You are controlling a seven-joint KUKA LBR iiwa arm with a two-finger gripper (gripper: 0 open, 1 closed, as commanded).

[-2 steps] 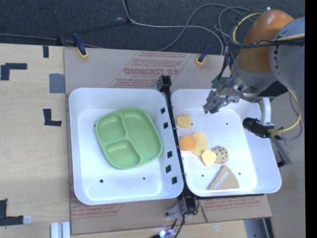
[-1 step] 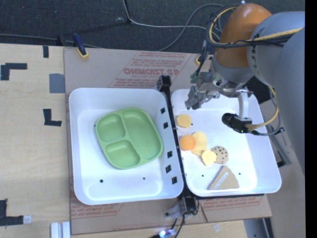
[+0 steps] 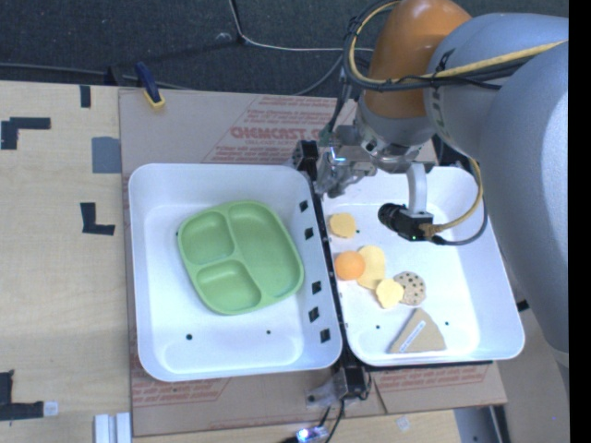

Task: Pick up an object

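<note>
Brown cardboard bench, smooth green three-part plastic tray [image 3: 242, 257] in left white bin [image 3: 148, 247], round yellow food pieces [image 3: 371, 264] in right bin [image 3: 480, 275], gripper [image 3: 334, 175] above, claw state unclear.

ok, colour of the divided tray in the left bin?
Light green divided tray, clearest in the camera view.

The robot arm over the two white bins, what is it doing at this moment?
The grey robot arm with the orange band reaches in over the right white bin, its gripper near the bin's top-left corner, above the small yellow, orange and speckled food-shaped pieces. No piece shows between its fingers, so nothing is picked up yet. The light green three-compartment plastic tray lies untouched in the left white bin.
</note>
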